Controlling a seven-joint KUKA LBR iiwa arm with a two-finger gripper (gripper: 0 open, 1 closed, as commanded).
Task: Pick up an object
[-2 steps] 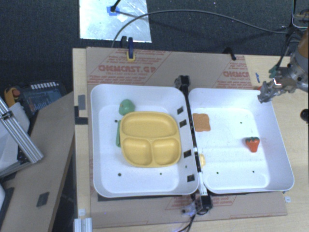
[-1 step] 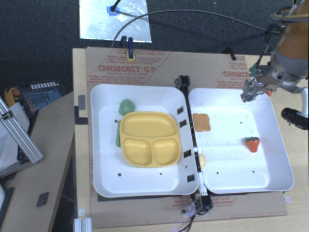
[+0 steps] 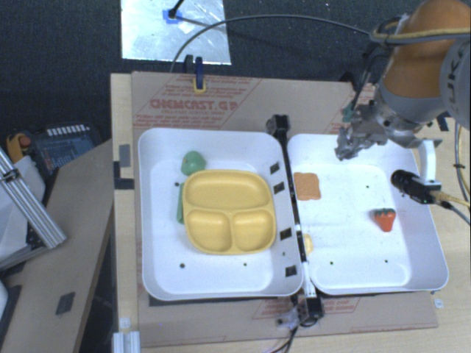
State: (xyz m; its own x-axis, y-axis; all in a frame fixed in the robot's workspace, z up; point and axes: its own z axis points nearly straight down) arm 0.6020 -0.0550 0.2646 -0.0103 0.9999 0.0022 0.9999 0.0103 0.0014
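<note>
In the right bin [image 3: 412, 271], a flat orange-tan square piece [image 3: 307, 186] lies near the left wall. A small red toy with a green top [image 3: 385, 218] rests toward the right side, and a small yellow piece [image 3: 307, 243] sits against the divider. My gripper [image 3: 346, 151] hangs over the back of the right bin, up and to the right of the tan square, with nothing seen in it. The left bin [image 3: 158, 271] holds a yellow divided plate [image 3: 228, 212], and a green object [image 3: 192, 163] pokes out from behind it.
The arm reaches in from the upper right over the right bin's back corner. A black clip-lined divider [image 3: 287, 197] runs between the bins. Bare white floor lies at the front of the right bin. A grey side table [image 3: 44, 219] stands at the left.
</note>
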